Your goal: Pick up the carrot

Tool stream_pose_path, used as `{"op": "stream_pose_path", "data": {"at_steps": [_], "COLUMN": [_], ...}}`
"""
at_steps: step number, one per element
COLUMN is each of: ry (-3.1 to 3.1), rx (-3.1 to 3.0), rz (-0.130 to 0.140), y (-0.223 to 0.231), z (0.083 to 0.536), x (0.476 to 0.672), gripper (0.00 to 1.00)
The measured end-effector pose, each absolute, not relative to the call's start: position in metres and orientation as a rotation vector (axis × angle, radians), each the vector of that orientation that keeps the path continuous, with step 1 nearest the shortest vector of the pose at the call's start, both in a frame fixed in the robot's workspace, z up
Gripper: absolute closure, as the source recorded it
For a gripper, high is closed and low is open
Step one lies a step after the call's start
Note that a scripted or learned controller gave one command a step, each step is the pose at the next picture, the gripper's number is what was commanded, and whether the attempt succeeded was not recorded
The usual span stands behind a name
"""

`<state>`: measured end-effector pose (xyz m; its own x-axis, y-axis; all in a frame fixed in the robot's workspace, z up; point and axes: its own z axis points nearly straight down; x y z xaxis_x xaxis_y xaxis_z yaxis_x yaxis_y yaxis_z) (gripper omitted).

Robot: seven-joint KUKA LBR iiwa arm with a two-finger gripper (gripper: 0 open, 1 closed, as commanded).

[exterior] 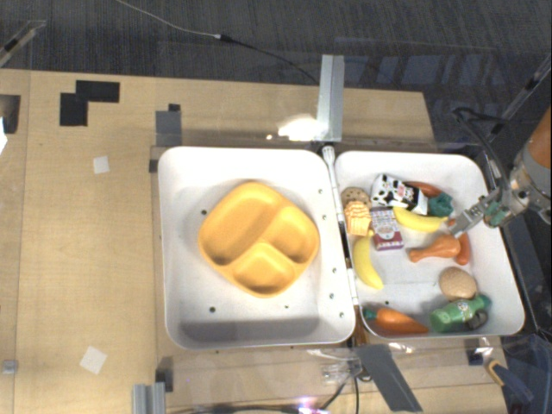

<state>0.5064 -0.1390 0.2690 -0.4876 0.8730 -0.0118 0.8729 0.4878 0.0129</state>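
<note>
1. The left bin (pixel 172 231), mid-frame, holds a yellow divided plate (pixel 259 235); it plays no part in the grasp.
2. The right bin (pixel 504 274) is crowded with toy food; its near wall and lower-left corner hem the target.
3. The gripper (pixel 461 222) hangs at the bin's right side, over the drumstick (pixel 440 248) and a banana's (pixel 420 222) tip; whether it is open or closed, I cannot tell; nothing is visibly held.
4. The carrot (pixel 398 320) lies flat in the bin's lower-left corner, well apart from the gripper; its leafy end sits near the green vegetable (pixel 457 312).
5. It looks a light, rigid, smooth plastic toy, likely slippery and tapered; judged best taken across its thick orange middle.
6. Open room lies just above it, toward the second banana (pixel 366 264); the approach should come from there, clear of the wall.
</note>
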Motion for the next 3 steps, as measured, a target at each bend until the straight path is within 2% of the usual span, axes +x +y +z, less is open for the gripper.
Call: {"op": "stream_pose_path", "data": {"at_steps": [1, 2, 3], "ry": [2.443, 2.252, 2.167], "rx": [1.974, 2.181, 2.279], "rz": [0.002, 0.005, 0.001], "y": [-0.104, -0.149, -0.058], "z": [0.219, 0.265, 0.212], "x": [0.541, 0.59, 0.554], "gripper": [1.0, 1.0, 1.0]}}
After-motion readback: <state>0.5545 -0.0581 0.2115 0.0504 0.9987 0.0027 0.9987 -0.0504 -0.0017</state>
